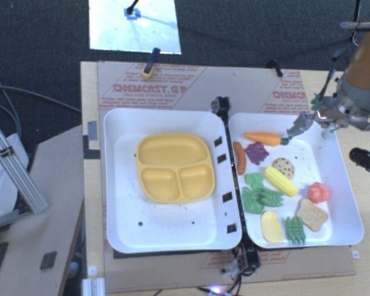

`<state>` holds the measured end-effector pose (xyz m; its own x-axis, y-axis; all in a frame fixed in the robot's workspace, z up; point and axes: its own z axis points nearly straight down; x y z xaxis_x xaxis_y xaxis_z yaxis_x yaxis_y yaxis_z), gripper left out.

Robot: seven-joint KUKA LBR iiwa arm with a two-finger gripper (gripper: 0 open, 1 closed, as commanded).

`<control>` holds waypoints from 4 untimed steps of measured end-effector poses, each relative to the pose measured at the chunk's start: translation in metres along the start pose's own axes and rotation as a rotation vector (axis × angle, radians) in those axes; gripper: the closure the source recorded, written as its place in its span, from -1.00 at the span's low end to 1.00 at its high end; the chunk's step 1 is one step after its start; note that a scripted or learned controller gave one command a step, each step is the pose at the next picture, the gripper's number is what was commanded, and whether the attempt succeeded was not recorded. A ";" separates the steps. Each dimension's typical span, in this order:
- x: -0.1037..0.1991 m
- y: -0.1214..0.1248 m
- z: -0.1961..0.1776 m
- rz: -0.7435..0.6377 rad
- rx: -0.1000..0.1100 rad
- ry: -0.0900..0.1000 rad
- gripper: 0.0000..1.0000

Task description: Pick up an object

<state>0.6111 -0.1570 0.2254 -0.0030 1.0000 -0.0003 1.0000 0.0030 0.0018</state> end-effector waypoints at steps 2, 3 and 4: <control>-0.050 -0.032 0.108 0.005 0.007 0.001 -1.00; -0.051 0.058 0.138 -0.008 0.010 -0.002 -1.00; -0.051 -0.055 0.139 0.006 0.005 0.001 -1.00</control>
<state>0.5568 -0.2080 0.0867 0.0031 1.0000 0.0005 1.0000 -0.0031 -0.0034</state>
